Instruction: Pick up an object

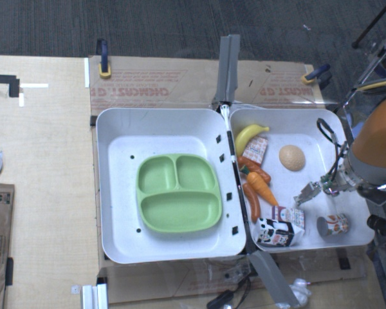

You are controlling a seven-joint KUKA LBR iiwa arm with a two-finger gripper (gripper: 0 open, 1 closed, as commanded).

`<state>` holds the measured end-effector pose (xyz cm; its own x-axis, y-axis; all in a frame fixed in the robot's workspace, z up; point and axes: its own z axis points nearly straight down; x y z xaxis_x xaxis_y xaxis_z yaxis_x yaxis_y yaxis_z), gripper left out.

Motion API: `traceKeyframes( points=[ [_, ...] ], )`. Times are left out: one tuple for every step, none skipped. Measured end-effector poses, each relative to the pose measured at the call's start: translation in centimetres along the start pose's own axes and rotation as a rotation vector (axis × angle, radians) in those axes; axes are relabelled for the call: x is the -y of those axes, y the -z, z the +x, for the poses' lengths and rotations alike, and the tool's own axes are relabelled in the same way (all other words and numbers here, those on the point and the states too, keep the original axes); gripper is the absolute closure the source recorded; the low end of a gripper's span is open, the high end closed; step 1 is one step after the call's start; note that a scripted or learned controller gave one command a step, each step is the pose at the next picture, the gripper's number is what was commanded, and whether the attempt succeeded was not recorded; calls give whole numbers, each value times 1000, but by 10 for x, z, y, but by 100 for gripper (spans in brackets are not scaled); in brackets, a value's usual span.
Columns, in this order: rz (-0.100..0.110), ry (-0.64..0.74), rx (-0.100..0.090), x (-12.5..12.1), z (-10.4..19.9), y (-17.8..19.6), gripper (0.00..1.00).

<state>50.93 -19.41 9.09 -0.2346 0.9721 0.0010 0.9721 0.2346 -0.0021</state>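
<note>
Reaching in from the right edge, the grey arm with its orange band hangs over the right white bin, and its gripper sits low over the bin floor in the open patch between the objects. The fingers point down and to the left; whether they are spread or closed cannot be told, and nothing can be seen between them.

Candidates for picking all lie in that right bin. A yellow banana rests at the upper left corner, just beside the dividing wall. Below it sits a small white and red packet, touching the banana's lower end. Two orange carrots and a red sausage-like piece lie in a loose pile along the left wall, running down toward a black and white cow-print carton at the lower left. A small white and red wrapper leans against the carton's upper right. A tan egg-shaped ball lies alone near the bin's middle, up and left of the gripper and apart from it. A small grey can with an orange label lies on its side near the lower right corner, just below the gripper.

The left white bin holds a green divided plate with three compartments, lying flat in the middle. Both bins rest on a cardboard sheet clamped to the pale wooden surface.
</note>
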Motion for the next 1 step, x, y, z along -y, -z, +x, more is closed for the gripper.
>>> traceKeyframes(
  points=[
    [-2,-106,2,-124,31,1,0]
  ],
)
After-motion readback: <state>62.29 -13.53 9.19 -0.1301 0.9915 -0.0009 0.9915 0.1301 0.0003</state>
